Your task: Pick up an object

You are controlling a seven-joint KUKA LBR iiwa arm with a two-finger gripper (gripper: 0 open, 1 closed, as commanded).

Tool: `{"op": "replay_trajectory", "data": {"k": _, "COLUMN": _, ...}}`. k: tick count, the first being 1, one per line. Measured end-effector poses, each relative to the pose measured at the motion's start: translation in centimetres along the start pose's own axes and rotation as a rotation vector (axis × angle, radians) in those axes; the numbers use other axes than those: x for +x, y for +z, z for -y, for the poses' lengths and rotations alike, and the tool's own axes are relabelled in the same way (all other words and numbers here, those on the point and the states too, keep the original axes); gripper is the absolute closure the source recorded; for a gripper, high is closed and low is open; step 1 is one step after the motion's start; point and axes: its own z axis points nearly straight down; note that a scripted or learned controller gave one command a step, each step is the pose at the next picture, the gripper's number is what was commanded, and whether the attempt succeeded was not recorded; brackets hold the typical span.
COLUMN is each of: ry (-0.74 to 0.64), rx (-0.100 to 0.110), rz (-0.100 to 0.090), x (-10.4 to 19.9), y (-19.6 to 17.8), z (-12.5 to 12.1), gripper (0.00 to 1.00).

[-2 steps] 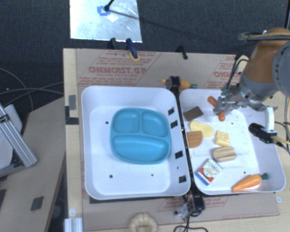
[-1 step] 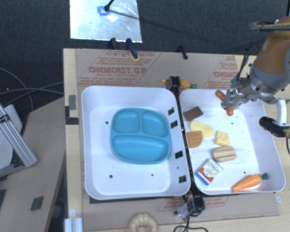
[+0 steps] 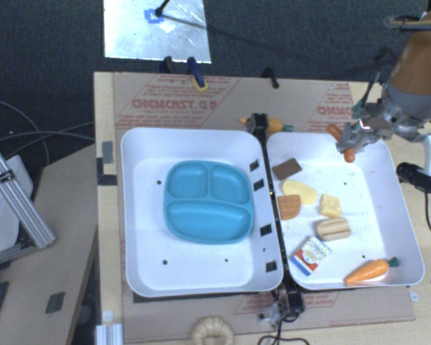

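Gripper (image 3: 353, 144) sits over the far right corner of the right bin (image 3: 395, 192), clenched on a small orange-red sausage-like piece (image 3: 347, 152) that shows between the fingers, lifted above the bin floor. Right bin contents: brown square (image 3: 286, 168) near the divider, pale yellow slice (image 3: 300, 190), tan bread slice (image 3: 289, 206) touching it, yellow cheese wedge (image 3: 330, 205), bread roll (image 3: 333, 229), small printed box (image 3: 310, 255), carrot (image 3: 370, 269) at the near right corner. Left bin (image 3: 144, 192) holds a blue divided plate (image 3: 207, 200), roughly centred. Orange item (image 3: 274, 126) lies on the board just beyond the bins.
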Motion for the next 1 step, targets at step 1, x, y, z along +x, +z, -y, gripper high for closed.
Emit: {"op": "replay_trajectory", "data": {"k": 1, "ry": -0.006, "rx": 0.002, "rz": -0.002, "x": 6.34, "y": 0.25, "z": -0.08, "gripper": 1.00}}
